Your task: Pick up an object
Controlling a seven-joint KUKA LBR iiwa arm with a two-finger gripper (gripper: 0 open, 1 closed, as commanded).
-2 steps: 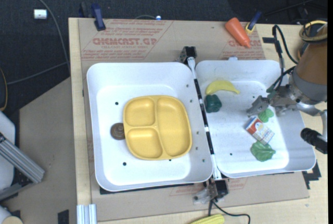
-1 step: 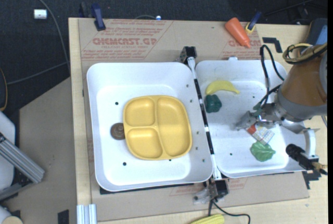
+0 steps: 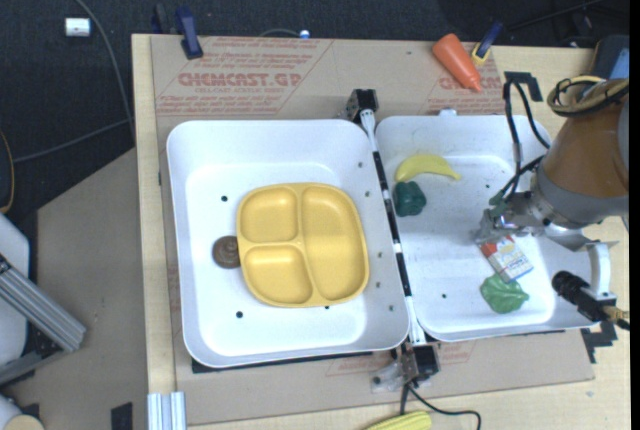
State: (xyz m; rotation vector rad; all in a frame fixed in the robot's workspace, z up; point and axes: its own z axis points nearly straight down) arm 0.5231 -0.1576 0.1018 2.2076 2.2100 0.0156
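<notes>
Two shallow white bins sit side by side on the bench, meeting along a dark divider strip that serves here as the landmark. The left bin lies on the far side of that strip from the arm and holds a yellow sectioned plate with three compartments, set near the strip. A small brown round object touches the plate's edge on the side away from the strip, partly tucked under it.

The right bin lies on the arm's side of the strip. Just beside the strip, toward the bin's far end, rests a dark green object, and a yellow banana lies touching it or nearly so, a little farther back. Well away from the strip, near the bin's opposite wall, lies a small white packet with red and blue print, and a light green leafy object sits just in front of it, toward the bin's near wall.

The gripper reaches down into the right bin directly above the packet's far end, well apart from the strip. Whether its fingers are apart or together, I cannot tell from this angle, nor whether they touch the packet.

Outside the bins, an orange carrot-shaped object lies on the bench behind the right bin.
</notes>
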